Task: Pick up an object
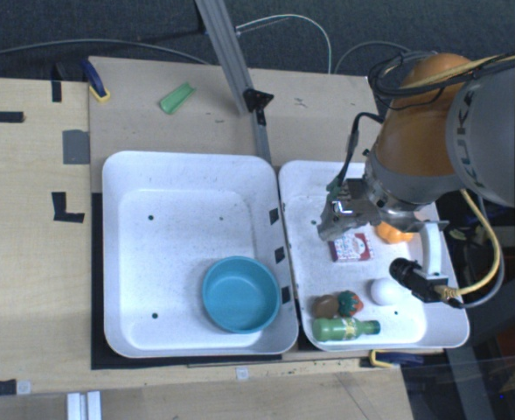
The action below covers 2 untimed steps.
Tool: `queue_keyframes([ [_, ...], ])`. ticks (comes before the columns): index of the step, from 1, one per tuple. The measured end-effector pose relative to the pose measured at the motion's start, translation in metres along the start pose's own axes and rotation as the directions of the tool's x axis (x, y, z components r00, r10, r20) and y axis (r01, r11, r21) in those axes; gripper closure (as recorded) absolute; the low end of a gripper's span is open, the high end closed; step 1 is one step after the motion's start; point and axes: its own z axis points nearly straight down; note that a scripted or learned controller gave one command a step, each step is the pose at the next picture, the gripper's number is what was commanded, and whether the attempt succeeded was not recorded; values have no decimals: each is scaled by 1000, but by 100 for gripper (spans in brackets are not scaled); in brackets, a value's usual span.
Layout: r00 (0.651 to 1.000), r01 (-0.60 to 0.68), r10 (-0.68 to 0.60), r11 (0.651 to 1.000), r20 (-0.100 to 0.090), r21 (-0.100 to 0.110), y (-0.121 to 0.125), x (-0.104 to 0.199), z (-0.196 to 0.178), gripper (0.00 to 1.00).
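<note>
The camera view looks down on two white bins on the table (30,234). The left bin (135,191) holds a blue bowl (240,294) near its front right corner. The right bin (305,191) holds the likely targets: a red and white packet (351,249) mid-bin, an orange piece (390,232) partly hidden under the arm, a white ball (383,290), a small brown and green-red cluster (337,304) and a green bottle (346,328) lying on its side along the front wall.

The gripper (340,217) hangs low over the right bin, just above and behind the packet, at or very near its upper edge. Whether it is open or closed cannot be told from this angle (the wrist body covers that part), and nothing can be seen held in it.

Judged from here, the packet looks like the nearest candidate. It lies flat, so a descent could press on it or slide off without catching an edge. An off-centre close might push it toward the orange piece. The black fitting (410,276) and yellow cable (484,269) hang close to the ball and could knock it if the arm shifts forward
</note>
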Motion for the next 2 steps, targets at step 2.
queue_keyframes([
  [2, 1000, -1, 1, 1000, 2, 3, -3, 103, 15, 100],
])
